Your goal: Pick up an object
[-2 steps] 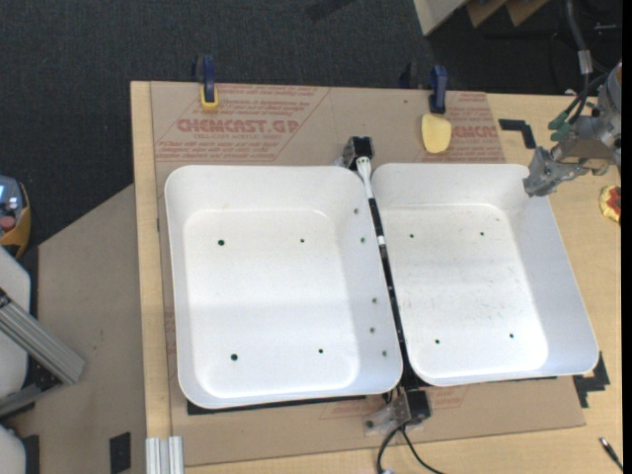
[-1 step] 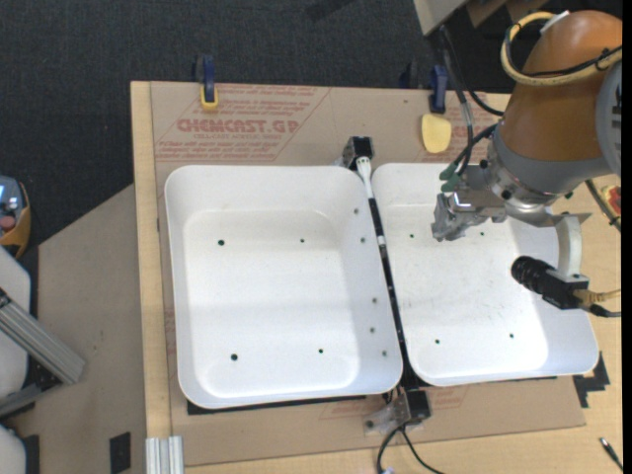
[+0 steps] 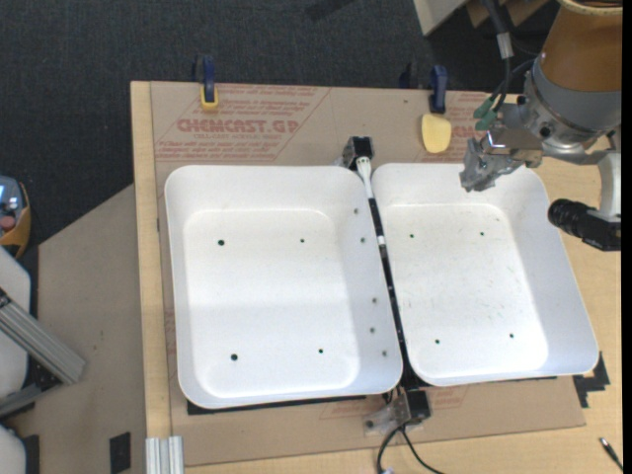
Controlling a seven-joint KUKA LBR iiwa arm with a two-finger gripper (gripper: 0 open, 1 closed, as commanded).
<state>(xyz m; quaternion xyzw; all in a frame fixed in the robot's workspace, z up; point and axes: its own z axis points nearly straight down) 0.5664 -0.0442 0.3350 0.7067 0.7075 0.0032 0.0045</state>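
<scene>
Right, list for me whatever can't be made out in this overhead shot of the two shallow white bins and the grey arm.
- Grey arm's two-finger gripper: small and blurred over the right bin's back rim; fingers unreadable.
- Pale yellow object on the cardboard beside a blue clamp: too small to identify.
- Arm's upper part, with orange band: cut off by the frame's top and right edges.
- Small dark specks in the left bin: too small to identify.

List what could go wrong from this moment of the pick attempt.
1. The gripper hovers over the far rim of the right bin; a straight descent might strike the rim.
2. The only loose item I can see, a yellow object, lies outside the bins on the board beside a blue clamp, so a grasp there may bump the clamp.
3. A close over bare bin floor would likely catch nothing.
</scene>
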